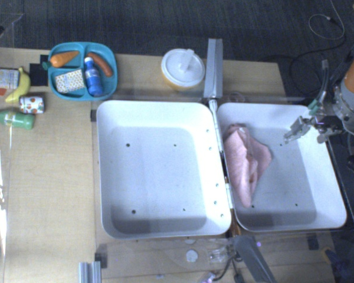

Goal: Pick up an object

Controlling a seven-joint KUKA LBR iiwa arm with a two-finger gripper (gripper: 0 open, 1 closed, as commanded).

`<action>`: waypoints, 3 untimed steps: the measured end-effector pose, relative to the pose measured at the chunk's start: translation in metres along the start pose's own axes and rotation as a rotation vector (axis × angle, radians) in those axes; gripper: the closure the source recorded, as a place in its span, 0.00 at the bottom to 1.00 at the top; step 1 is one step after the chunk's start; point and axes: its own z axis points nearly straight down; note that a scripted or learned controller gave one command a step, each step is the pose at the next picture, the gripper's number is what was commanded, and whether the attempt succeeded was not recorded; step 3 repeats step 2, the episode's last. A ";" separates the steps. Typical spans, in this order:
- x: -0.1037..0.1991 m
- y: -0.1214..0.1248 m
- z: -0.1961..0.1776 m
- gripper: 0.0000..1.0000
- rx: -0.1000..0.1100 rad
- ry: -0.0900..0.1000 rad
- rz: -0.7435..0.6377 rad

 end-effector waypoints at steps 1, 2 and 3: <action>0.016 0.038 0.161 0.00 -0.006 -0.001 -0.039; 0.066 0.054 0.167 0.00 -0.012 -0.003 -0.107; 0.066 0.054 0.167 0.00 -0.012 -0.003 -0.107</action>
